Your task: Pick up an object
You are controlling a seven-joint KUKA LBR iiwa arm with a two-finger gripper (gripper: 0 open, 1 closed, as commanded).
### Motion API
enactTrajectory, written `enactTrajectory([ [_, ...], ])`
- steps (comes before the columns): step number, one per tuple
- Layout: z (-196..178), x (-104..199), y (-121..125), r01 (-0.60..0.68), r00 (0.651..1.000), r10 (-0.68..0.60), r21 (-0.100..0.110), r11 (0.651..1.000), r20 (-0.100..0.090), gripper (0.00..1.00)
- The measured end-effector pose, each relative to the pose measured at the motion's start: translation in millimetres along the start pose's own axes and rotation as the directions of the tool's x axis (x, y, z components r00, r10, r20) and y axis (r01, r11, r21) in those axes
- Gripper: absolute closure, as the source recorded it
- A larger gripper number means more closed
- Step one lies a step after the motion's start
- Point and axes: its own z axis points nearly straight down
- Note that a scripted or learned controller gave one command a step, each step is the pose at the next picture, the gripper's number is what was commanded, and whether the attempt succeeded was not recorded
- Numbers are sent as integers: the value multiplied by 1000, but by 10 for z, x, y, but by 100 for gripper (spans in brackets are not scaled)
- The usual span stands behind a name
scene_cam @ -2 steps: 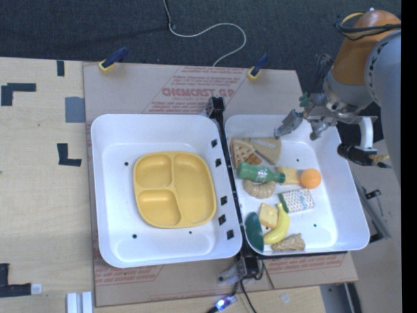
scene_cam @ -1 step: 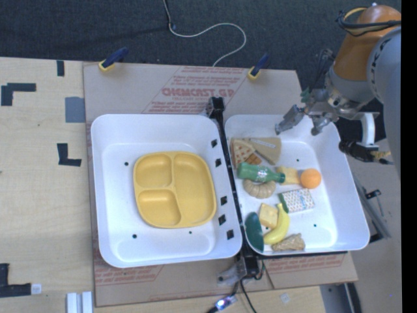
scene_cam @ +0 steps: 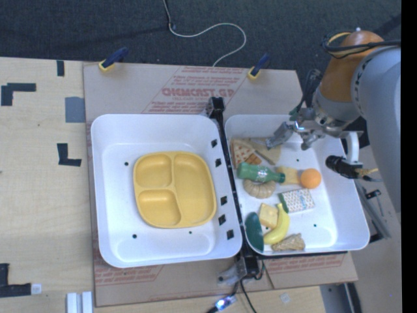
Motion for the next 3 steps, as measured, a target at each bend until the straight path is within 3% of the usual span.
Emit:
enactTrajectory([
  [1,353,9,9,0,1000,0,-7,1000,0,0],
  [2,181,12,37,3,1000,-3,-11,1000,0,100],
  [3,-433,-49,11,-1,1000,1,-12,1000,2,100],
])
